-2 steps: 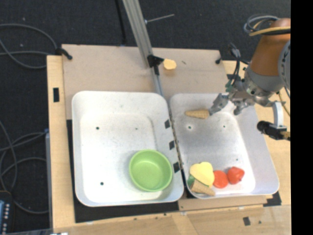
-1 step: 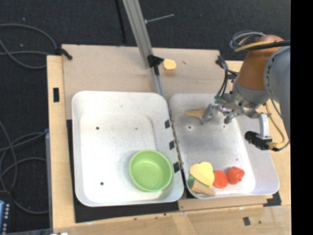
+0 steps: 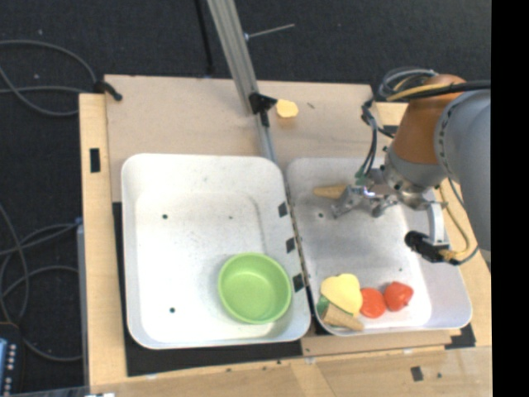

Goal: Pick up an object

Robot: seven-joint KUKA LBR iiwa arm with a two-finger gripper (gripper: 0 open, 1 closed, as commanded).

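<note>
Claw [image 3: 345,205] hangs low over the far part of the right bin [image 3: 438,313], I cannot tell its grip, a tan cone [image 3: 329,192] lies just beside it, and a green bowl [image 3: 254,287] sits in the left bin [image 3: 165,188].

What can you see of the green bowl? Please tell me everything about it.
The green bowl is round, light green and looks like plastic, with a smooth rim. It stands upright with nothing visible inside it, in the left bin, in the corner nearest the camera and next to the right bin. It touches only the bin floor.
</note>
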